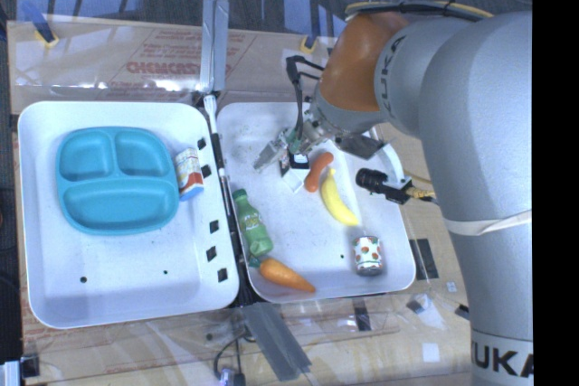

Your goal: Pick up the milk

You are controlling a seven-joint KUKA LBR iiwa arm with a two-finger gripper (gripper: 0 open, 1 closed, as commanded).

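The milk carton (188, 173), lying in the left bin (54, 303) beside the blue tray (116, 180), is judged light and crushable, best pinched across its flat sides by the open, empty gripper (282, 151).

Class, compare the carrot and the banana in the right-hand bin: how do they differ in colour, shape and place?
The carrot is orange, while the banana is yellow. The carrot is straight and tapers to a point; the banana is curved. The carrot lies at the near edge of the right bin, next to the green bottle, while the banana lies further up, beside a sausage. Both lie flat in the same bin.
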